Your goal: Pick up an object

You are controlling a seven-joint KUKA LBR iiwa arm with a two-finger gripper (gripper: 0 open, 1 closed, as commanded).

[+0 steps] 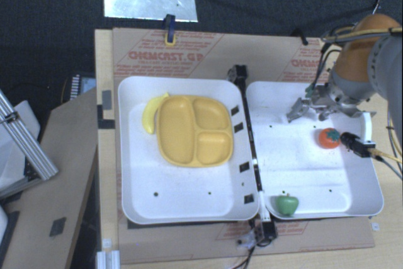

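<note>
- Grey two-finger claw (pixel 301 111) is seen spread apart, clamped on nothing.
- Round orange plastic fruit (pixel 328 138) lies just beside it, nearer the camera.
- Approach step judged in hand; realignment over fruit required next.

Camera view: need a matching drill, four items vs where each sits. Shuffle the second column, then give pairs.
Items:
1. yellow divided tray
2. banana
3. tomato
4. green apple

Places:
A. right bin, near front left corner
B. left bin, tucked against the tray's left edge
C. left bin, around the middle
D. right bin, just below the gripper

Pairs: 1-C, 2-B, 3-D, 4-A
</note>
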